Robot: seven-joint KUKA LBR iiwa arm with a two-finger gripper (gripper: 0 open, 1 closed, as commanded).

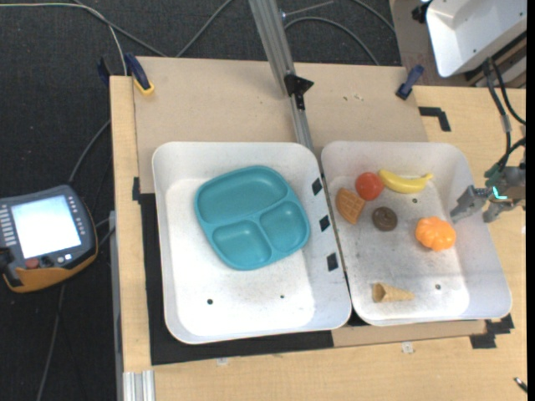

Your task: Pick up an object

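A wooden bench [226,98] seen from above at a slant carries 2 shallow white bins side by side. The left bin [242,307] holds a teal divided plate [251,216] with 3 compartments, lying flat in the bin's upper half. The right bin [418,307] holds 6 small toy foods.

In the right bin, from largest to smallest: a yellow banana [405,180] lies near the far wall, its length running left to right. An orange fruit [435,233] sits toward the right side of the bin. A red tomato [369,185] sits just left of the banana, touching or nearly touching its end. A tan waffle-textured piece [350,205] lies just below and left of the tomato. A pale ice-cream cone [391,292] lies on its side near the front wall, well apart from the rest. A small dark brown round piece [384,219] sits between the waffle piece and the orange fruit.

The gripper [466,207] reaches in over the right bin's right rim — how wide its fingers stand cannot be told, and nothing is seen between them. The orange fruit is the nearest item, lying just below and left of the gripper, apart from it. The banana lies up and left of the gripper.

Off the bench, on the dark floor at left, rests a handheld control pendant [46,236] with a lit screen.
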